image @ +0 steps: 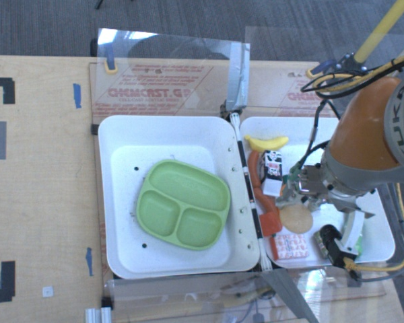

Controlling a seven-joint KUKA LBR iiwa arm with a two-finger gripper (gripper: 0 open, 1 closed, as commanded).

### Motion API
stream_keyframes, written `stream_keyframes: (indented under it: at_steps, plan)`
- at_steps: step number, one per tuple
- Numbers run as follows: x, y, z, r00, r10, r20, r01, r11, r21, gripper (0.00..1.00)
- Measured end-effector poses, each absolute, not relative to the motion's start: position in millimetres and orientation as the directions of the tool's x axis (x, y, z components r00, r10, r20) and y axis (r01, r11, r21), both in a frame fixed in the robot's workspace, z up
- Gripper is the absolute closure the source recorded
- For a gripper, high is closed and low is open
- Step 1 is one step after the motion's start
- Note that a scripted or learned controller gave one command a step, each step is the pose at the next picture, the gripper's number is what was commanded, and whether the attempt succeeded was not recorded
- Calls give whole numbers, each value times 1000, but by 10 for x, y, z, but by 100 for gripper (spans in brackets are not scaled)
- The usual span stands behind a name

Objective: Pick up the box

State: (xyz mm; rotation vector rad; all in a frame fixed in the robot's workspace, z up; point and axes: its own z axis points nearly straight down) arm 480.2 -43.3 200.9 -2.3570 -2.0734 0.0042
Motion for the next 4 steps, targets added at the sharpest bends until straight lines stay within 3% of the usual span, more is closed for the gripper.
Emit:
stream_keyframes:
  at_steps: [1, 2, 3, 4]
  plan:
    - [5364, 817, 1825, -255, 967, -1, 967, 255, 0, 100]
    - [6203, 473, 2243, -413, 911, -2, 911, 413, 2, 100]
    - [6624, -222, 1837, -571, 821, -4, 821, 571, 3, 100]
    - [6685, -836, 2522, -643, 766, -5, 766, 643, 3, 100]
